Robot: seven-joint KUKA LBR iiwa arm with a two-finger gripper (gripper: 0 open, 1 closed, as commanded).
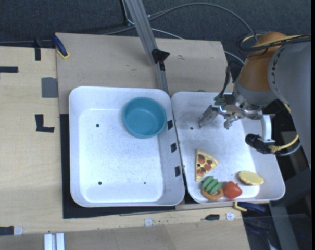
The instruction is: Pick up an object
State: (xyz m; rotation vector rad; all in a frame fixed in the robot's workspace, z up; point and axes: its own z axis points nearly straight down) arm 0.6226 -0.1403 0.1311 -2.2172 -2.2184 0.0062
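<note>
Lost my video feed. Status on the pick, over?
End effector open, holding nothing, over right bin upper part. Pizza slice, greens, tomato, yellow piece untouched along near edge. Bowl in left bin. Path clear.

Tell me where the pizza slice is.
The pizza slice lies in the right bin, toward its near left side, just above the green toy and left of the tomato.

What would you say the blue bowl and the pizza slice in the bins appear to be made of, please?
The blue bowl looks like moulded plastic: one even colour with a soft, smooth sheen and a thin rim. The pizza slice seems to be a toy, probably plastic or rubber, given its flat painted toppings and clean edges; the view is too coarse to tell which.
</note>
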